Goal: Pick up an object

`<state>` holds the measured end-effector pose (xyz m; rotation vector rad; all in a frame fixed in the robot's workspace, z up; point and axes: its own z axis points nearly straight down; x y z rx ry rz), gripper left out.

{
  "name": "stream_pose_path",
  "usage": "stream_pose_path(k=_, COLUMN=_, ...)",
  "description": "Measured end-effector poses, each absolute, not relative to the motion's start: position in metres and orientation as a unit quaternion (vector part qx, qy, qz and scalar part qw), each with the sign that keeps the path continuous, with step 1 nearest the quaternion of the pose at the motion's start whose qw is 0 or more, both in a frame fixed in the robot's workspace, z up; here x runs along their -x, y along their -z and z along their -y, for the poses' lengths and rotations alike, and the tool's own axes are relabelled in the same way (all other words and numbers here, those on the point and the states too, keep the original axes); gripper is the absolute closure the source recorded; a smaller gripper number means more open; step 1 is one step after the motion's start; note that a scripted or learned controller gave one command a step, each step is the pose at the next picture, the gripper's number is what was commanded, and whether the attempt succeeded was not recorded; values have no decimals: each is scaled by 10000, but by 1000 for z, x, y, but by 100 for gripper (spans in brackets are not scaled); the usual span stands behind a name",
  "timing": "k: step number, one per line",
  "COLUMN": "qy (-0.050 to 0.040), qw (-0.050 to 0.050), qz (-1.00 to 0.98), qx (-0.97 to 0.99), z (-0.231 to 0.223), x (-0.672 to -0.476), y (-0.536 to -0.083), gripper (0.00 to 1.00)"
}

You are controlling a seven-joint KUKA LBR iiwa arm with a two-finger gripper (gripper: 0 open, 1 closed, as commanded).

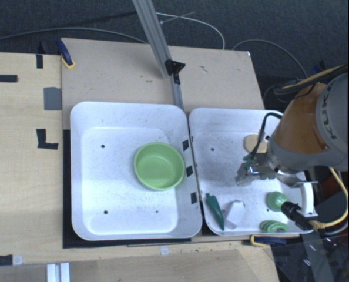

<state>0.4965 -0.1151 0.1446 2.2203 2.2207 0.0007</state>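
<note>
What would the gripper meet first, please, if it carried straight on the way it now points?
The gripper points down into the right bin, over a bare patch of floor. Going straight on, it would probably meet that white floor first. The white object and dark green object lie nearer the front wall, though depth is uncertain.

The arm (315, 128) enters from the right edge of the frame, at mid height, its grey body and orange band bulking large there. It bends down and leftward, ending in the gripper (245, 175), which sits right of centre and points toward the lower left at a slant.
</note>
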Motion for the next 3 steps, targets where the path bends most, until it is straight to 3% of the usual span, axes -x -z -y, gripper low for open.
stream_pose_path(k=2, qy=-14, qw=24, qz=-7079, qx=-7063, z=106, x=-497, y=-267, gripper=100)
stream_pose_path(k=3, qy=6, qw=-11, qz=-7090, qx=-7052, z=61, x=-515, y=-250, gripper=100)
